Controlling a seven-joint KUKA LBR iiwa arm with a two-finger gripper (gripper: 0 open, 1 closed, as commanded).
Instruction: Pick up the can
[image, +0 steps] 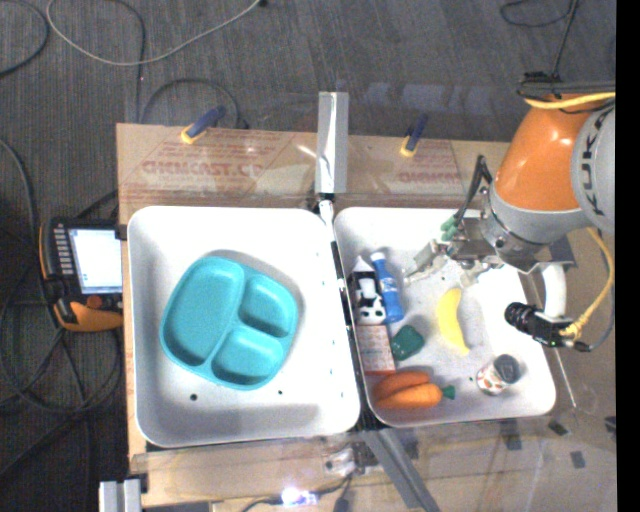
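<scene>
Dark carpet and loose cables ring the bench, and up top we've got two shallow bins side by side on a cardboard sheet. Over in the left bin (150, 400) sits a teal divided tray (232, 320), nothing else of note. Action's in the right bin (545, 400): a yellow banana (452, 318), a blue bottle (386, 287), a carrot (407, 391), and down in the near right corner, the can (498, 374), lying tipped with its dark open end showing. The gripper (455, 246) hovers at the bin's far side, well apart from the can; whether it's spread or closed, can't tell from here. That can looks light, rigid, and smooth, likely to roll, so I'd pinch across its round body, mid-length.
</scene>
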